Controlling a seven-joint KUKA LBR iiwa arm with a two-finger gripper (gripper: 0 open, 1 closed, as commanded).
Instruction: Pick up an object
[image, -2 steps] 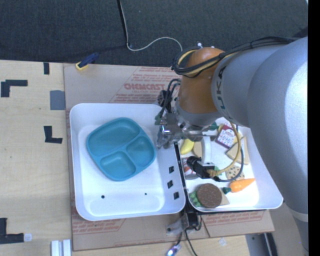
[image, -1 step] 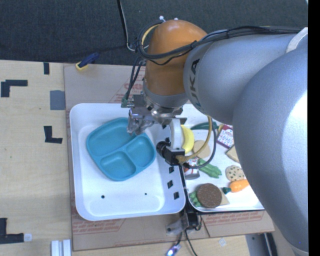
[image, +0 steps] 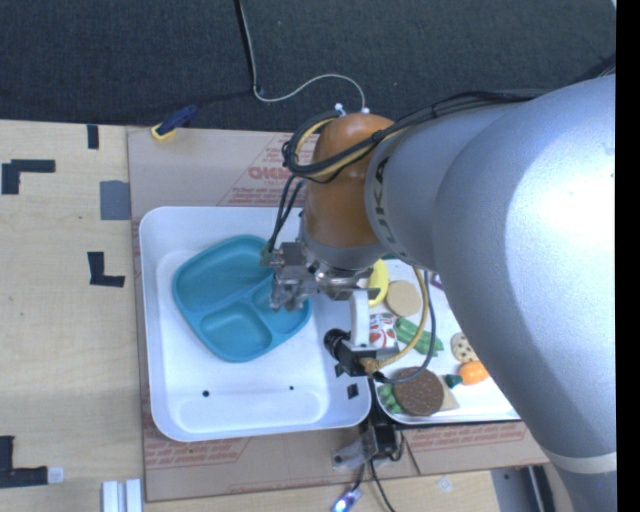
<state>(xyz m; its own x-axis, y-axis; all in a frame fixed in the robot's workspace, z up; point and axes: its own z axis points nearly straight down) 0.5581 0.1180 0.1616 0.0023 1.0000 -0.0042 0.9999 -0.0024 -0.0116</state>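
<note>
A blue divided plate (image: 232, 296) lies tilted in the left white bin (image: 190, 400). My gripper (image: 286, 284) hangs over the plate's right edge, at the end of the grey arm with its orange band (image: 345, 190). The arm hides much of the right bin (image: 490, 408), where small toy foods show: a tan round piece (image: 405, 298), a green pod (image: 415, 335), a brown disc (image: 420, 392), an orange piece (image: 472, 373) and a bit of yellow (image: 380, 285).
The bins stand on a cardboard sheet (image: 200, 165) on the wooden bench. Black cables (image: 300, 160) loop by the wrist and a white cable (image: 300, 90) trails across the dark backdrop. A yellow and blue clip (image: 173, 122) sits at the cardboard's far corner.
</note>
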